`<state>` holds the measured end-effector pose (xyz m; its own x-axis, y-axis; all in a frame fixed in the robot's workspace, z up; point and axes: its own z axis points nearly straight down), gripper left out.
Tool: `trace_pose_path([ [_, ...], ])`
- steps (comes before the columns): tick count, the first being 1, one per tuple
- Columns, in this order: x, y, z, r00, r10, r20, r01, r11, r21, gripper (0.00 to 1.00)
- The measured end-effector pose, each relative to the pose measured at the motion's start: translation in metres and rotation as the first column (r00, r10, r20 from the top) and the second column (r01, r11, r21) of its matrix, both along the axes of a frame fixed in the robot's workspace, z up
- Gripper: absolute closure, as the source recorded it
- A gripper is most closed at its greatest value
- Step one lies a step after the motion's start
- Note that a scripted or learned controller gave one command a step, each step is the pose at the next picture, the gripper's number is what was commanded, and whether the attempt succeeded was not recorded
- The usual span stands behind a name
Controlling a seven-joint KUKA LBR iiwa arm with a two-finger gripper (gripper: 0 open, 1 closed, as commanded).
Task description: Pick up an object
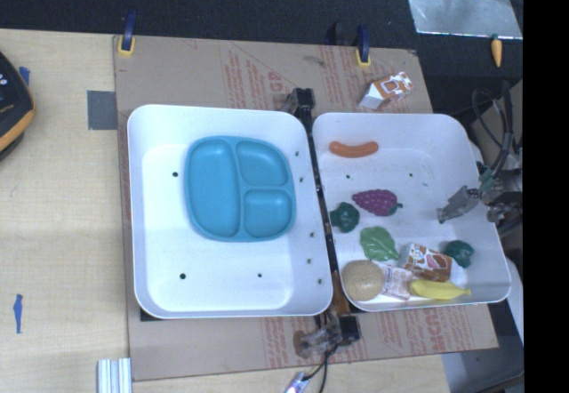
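Two bins sitting side by side; gripper (455, 206) hanging at the right bin's (440, 132) right rim, holding nothing, fingers apart.

Left bin (156, 204) is carrying one blue divided plate (238, 188). Right bin is holding one sausage (353, 148), one grape bunch (375, 201), one dark green vegetable (344, 218), one leafy green (379, 244), one round bun (362, 280), one banana (437, 291), one small carton (429, 261), one teal piece (459, 251). Items are crowding the near edge; the upper middle is lying open. Another carton (386, 90) is lying outside on cardboard.

red print on cardboard sheet (267, 71), too blurred to read
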<state>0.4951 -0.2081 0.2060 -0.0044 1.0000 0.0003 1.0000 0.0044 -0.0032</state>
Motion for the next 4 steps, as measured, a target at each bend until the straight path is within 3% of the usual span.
trace_pose_path([
  [1, 0.091, 0.014, -0.043, 1.000, 0.002, 0.000, -0.002, 1.000, -0.001, 0.00],
  [2, 0.090, 0.073, -0.109, 1.000, 0.002, -0.002, -0.002, 1.000, 0.000, 0.00],
  [3, 0.053, 0.113, -0.115, 1.000, 0.002, -0.002, -0.002, 1.000, -0.001, 0.00],
  [4, 0.053, 0.112, -0.104, 1.000, 0.004, -0.003, -0.004, 1.000, -0.002, 1.00],
])
